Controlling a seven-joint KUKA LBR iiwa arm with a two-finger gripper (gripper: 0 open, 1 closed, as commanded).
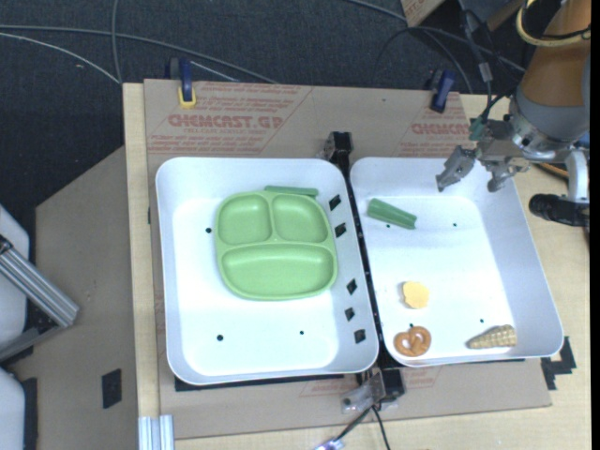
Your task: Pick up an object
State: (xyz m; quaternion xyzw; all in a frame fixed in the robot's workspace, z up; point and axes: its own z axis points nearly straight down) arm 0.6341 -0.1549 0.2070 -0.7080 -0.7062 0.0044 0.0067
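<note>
Gripper (475, 172) spread, nothing held | green strip (391, 214) flat, right bin (525, 251)

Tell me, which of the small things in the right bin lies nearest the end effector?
The green stick, lying near the far side of the right bin, closest to the end effector. The yellow piece, pretzel and cone lie toward the near edge.
</note>
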